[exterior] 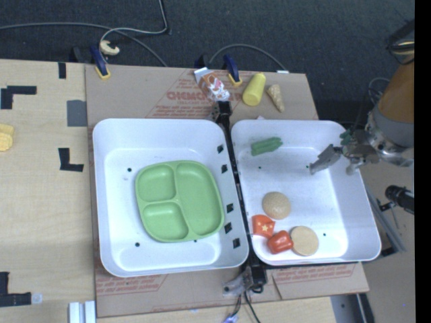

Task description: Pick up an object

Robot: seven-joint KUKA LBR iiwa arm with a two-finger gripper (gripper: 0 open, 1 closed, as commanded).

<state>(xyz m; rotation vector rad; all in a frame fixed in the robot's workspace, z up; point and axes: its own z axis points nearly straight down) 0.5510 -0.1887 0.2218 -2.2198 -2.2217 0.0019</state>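
Green piece (266,145): lying in right bin (350,200), near its far left corner; long axis roughly left-right across the view, right end tilted slightly toward the far wall; flat on the bin floor, apart from the other items.
Tan round piece (275,204): mid-floor of right bin, nearer the camera than the green piece; no clear long axis.
Red pieces (271,234): two, touching each other, near the front left of right bin; nearer one just beside a flat tan disc (304,240), touching or almost.
Gripper (337,159): over the right side of right bin, reaching in from the right; fingers spread apart, one long finger (322,161) pointing left and down toward the bin floor; nothing between them.
Arm (397,113): grey with orange band, at right edge of view.
Left bin (108,180): holding a green divided plate (178,200), three compartments, tilted slightly.
Writing: red print on the cardboard sheet (168,96) behind the bins, partly readable as "CHEMO..."; the rest too blurred.
Behind the bins: yellow cylinder (254,89), tan cone (276,97), small red-and-white packet (212,83), all on the cardboard just past the bin seam.
Clamps: blue (101,62), (231,69) at the cardboard's far edge.
Obstructions: bin floor between gripper and green piece bare.
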